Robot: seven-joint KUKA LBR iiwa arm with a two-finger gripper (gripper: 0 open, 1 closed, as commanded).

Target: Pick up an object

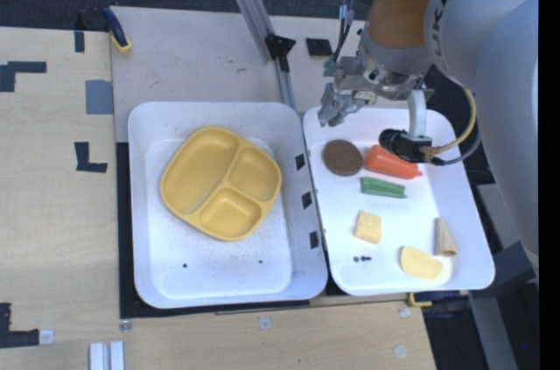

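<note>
Although the task was to pick up an object, nothing in the camera view had been lifted: the gripper (337,108) hung over the far left corner of the right bin (465,270), above and just beside the brown disc (343,157), and held nothing between its fingers. Whether its jaws were apart or together could not be told from this slanted angle. By that reading the whole pick remained: choosing a piece, descending, closing and raising. The camera view showed two shallow white bins side by side. The left bin (149,272) held one thing, a yellow divided plate (220,182) with three compartments, lying flat near its middle. The right bin held six loose pieces, all resting on its floor: one brown disc at the far left, one orange carrot-like piece (391,163) just beside it, one green stick (383,188) below those, one pale yellow cube (368,227) near the middle, one yellow wedge (421,263) near the front, and one tan cone-like piece (445,237) at the right. A tiny dark speck lay near the cube, too small to identify.
</note>
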